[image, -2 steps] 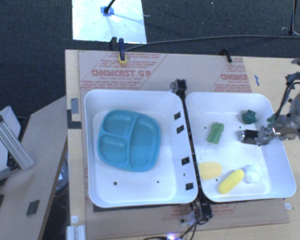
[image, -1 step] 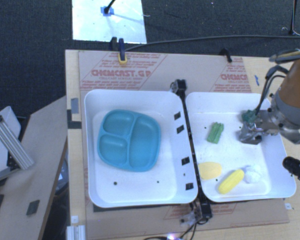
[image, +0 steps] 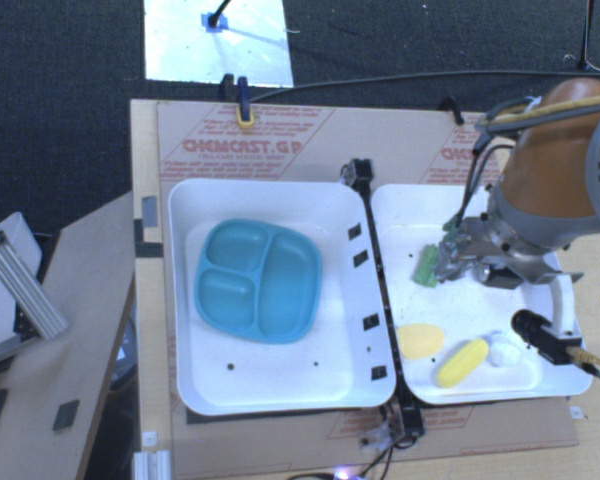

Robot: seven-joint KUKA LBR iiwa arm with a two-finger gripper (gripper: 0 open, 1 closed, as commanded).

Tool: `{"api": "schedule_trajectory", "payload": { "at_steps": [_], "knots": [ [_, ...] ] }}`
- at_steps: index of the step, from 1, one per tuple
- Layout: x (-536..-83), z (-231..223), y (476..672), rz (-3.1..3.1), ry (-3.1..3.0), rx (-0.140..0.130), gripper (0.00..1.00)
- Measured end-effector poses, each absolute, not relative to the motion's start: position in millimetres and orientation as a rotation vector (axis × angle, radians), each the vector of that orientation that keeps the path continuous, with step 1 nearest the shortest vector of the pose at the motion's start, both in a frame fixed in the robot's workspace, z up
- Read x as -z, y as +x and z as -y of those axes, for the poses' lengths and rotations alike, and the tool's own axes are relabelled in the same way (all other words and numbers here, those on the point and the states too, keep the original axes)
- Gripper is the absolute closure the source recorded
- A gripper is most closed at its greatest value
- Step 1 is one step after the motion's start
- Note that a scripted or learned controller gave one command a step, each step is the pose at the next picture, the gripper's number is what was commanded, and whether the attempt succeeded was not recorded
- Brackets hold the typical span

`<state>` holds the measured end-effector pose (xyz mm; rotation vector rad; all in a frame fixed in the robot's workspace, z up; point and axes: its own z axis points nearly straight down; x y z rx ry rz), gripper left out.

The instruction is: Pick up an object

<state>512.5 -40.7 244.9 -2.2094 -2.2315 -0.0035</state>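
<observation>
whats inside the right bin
In the right bin: a green thing at the gripper, a yellow disc, a yellow banana-like thing, a small white lump. The arm covers the bin's far right.

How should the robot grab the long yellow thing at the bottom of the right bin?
Probably across its middle, coming straight down from above. The long yellow thing lies flat and slanted, with its long sides mostly clear. Its upper right end sits close to a small white object, and a flat yellow piece lies to its left, so closing the hand across the narrow width looks safest.

Blue plate [image: 257, 279] fills left bin's [image: 195, 368] middle; bare floor rims it.
</observation>
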Motion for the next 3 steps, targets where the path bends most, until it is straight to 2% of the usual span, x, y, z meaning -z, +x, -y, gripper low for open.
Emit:
{"api": "schedule_trajectory", "payload": {
  "at_steps": [1,3],
  "knots": [
    [-249.2,-10.3,518.9,2.233,-2.210,0.004,1.00],
    [-216.6,-110.7,540.6,2.232,-2.210,0.003,1.00]
  ]
}}
